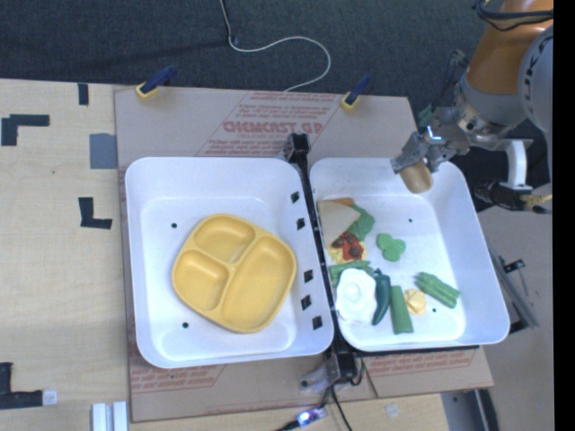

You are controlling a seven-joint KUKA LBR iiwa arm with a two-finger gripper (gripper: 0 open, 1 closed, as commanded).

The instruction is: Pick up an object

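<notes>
- The arm [508,52] comes in from the 2 o'clock corner, its orange band uppermost, the wrist angled down and toward 8 o'clock over the far right corner of the right bin [476,232].
- The hand [419,162] hangs at about 1 o'clock of the right bin, over its rim and far wall.
- A small tan, rounded object [417,180] sits right at the fingertips; it looks pinched between them, though the view is too small to be sure how firmly, and the fingers appear drawn in close around it rather than spread.
- The tan object is raised clear of the other pieces in the bin, well apart from them.
- On the right bin's floor, toward 9 o'clock, lies a sandwich-like wedge [339,214] with a green leafy piece [361,223] touching it.
- Just beside those, toward 6 o'clock, is a mixed red and yellow heap [347,248].
- Near the bin's centre lies a small green round piece [391,246].
- Toward 7 o'clock rests a white fried-egg shape [355,294], with a dark green pepper [382,299] and a green stick [400,311] just beside it.
- At 5 o'clock lie a small yellow piece [415,302] and a green bean pod [437,288], touching or nearly so.
- The left bin [148,241] holds a yellow divided plate [234,272] at its centre.
- Both bins stand on a cardboard sheet [260,124] on the desk [54,259].
</notes>
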